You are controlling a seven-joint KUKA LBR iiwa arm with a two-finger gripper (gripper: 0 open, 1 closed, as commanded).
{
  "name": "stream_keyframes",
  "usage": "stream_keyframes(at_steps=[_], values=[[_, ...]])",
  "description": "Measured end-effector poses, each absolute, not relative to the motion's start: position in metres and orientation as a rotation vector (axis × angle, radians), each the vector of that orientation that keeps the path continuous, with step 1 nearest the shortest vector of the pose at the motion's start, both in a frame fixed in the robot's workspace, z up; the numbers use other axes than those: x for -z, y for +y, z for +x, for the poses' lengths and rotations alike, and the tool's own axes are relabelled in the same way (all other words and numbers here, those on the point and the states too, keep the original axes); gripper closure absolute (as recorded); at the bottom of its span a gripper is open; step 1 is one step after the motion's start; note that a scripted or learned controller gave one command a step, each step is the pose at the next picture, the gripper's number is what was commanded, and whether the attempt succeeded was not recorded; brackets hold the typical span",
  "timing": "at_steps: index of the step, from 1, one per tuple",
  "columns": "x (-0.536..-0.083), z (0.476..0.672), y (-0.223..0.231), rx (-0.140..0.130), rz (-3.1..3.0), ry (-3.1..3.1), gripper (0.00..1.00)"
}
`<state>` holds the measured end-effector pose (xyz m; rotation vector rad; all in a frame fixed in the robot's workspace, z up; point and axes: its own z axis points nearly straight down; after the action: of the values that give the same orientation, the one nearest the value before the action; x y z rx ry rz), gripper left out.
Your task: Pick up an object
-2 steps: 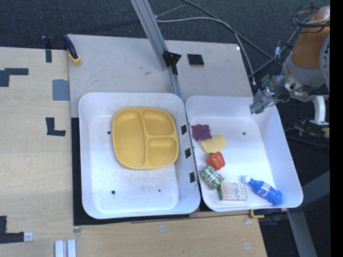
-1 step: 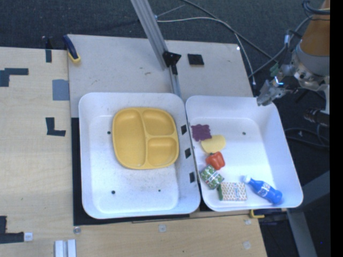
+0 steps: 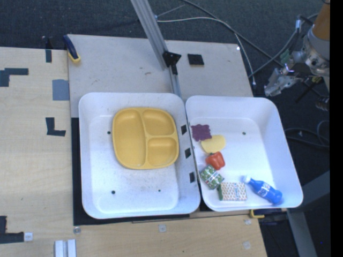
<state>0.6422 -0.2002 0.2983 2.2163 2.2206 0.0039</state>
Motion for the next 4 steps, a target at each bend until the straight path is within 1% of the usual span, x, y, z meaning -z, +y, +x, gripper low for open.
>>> stream_keyframes(at_steps=[1,2,3,4], values=[[-0.286,0.626,-0.162,0.003,2.219,2.227,1.0],[-0.28,0.612,-0.108,0.002,2.217,2.229,1.0],[-0.278,0.588,-0.06,0.002,2.218,2.228,1.0],[-0.252,0.565,-0.014,0.005,2.22,2.229,1.0]])
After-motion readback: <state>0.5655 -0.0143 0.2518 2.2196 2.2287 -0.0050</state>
